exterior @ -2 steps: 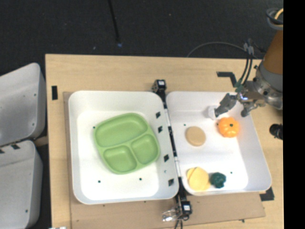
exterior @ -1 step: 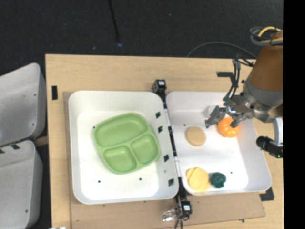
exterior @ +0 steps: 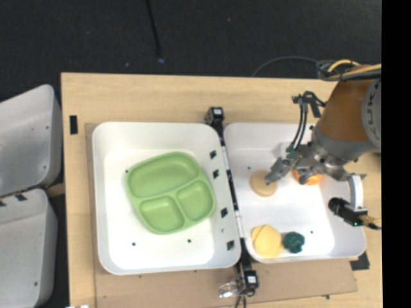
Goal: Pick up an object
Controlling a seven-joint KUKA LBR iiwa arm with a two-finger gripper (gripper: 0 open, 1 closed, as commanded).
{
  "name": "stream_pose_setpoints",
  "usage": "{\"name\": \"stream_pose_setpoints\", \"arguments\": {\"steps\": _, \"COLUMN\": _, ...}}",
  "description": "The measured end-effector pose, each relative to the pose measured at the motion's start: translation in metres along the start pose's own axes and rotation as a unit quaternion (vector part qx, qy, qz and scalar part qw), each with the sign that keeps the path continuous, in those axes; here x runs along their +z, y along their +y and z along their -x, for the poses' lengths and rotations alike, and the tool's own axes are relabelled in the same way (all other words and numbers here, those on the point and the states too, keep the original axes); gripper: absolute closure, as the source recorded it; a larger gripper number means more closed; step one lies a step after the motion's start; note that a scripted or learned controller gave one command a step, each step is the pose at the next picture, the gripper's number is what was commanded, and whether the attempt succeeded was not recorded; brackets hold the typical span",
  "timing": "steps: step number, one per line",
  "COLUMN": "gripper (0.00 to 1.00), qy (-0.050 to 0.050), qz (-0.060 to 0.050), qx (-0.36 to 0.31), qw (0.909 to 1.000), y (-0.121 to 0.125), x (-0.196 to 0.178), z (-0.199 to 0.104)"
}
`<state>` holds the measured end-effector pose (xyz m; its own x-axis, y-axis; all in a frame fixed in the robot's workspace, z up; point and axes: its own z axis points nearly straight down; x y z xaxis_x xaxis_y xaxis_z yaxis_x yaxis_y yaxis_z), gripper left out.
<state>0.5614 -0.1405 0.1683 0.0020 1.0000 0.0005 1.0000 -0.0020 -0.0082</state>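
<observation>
**End effector poised in the right bin**

The tabletop (exterior: pixel 148 98) is covered by two white bins. In the left bin (exterior: pixel 115 236) a green divided plate (exterior: pixel 170 191) is seen. In the right bin (exterior: pixel 321 239), the end effector (exterior: pixel 277 172) is lowered beside a tan disc (exterior: pixel 262 185); its grip cannot be told. A yellow object (exterior: pixel 266 240), a dark green object (exterior: pixel 294 241) and an orange object (exterior: pixel 311 178) are seen nearby.

1. The arm (exterior: pixel 350 117) reaches in from the view's right, its orange band showing above the wrist.
2. The wrist tilts down and toward the view's left.
3. The end effector (exterior: pixel 277 172) hangs low, its dark fingers pointing down-left.
</observation>
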Motion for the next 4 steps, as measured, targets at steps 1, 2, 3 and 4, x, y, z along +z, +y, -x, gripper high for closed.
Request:
{"name": "stream_pose_setpoints", "arguments": {"steps": 1, "gripper": 0.00, "qy": 0.000, "qz": 0.001, "qx": 0.000, "qw": 1.0000, "y": -0.006, "x": 0.048, "z": 0.007}}
{"name": "stream_pose_setpoints", "arguments": {"steps": 2, "gripper": 1.00, "qy": 0.000, "qz": 0.003, "qx": 0.002, "qw": 1.0000, "y": -0.005, "x": 0.036, "z": 0.008}}
{"name": "stream_pose_setpoints", "arguments": {"steps": 3, "gripper": 1.00, "qy": -0.001, "qz": 0.006, "qx": -0.002, "qw": 1.0000, "y": -0.002, "x": -0.010, "z": 0.000}}
{"name": "stream_pose_setpoints", "arguments": {"steps": 4, "gripper": 1.00, "qy": -0.001, "qz": 0.006, "qx": -0.002, "qw": 1.0000, "y": 0.007, "x": -0.063, "z": 0.009}}
